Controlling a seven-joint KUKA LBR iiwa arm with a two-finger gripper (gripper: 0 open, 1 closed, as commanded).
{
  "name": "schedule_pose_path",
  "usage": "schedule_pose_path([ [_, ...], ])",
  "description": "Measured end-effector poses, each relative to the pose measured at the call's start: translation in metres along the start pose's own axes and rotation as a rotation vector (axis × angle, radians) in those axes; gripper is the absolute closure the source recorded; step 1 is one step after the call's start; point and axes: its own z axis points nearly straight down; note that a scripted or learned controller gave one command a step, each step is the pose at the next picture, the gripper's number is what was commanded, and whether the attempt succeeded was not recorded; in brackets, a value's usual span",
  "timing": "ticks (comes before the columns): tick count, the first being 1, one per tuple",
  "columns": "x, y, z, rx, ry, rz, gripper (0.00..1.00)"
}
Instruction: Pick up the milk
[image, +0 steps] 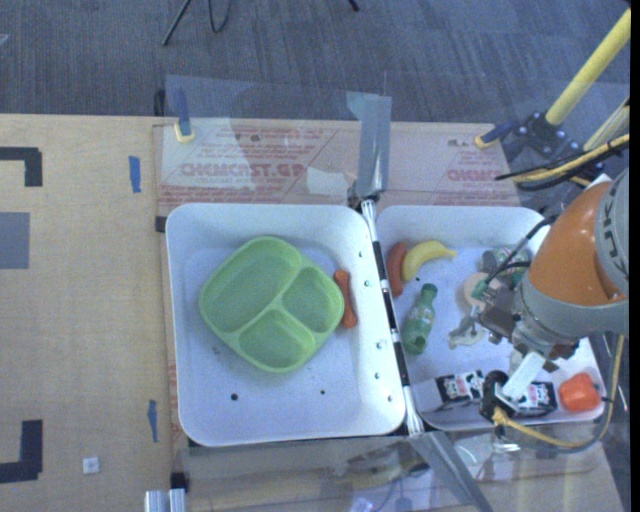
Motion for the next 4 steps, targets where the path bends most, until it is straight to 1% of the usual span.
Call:
schedule_pose_path([
  [1,0.011,0.084,-0.022,-0.003,0.000,0.133,0.00],
  [2,-0.007,0.033,0.048,-0.002,0.000,0.147,0.00],
  [3,0.017,0.037,0.033,-0.005,0.001,0.108,0.00],
  [4,0.027,0.120,0.054,-0.005,0.001,0.192,0.00],
])
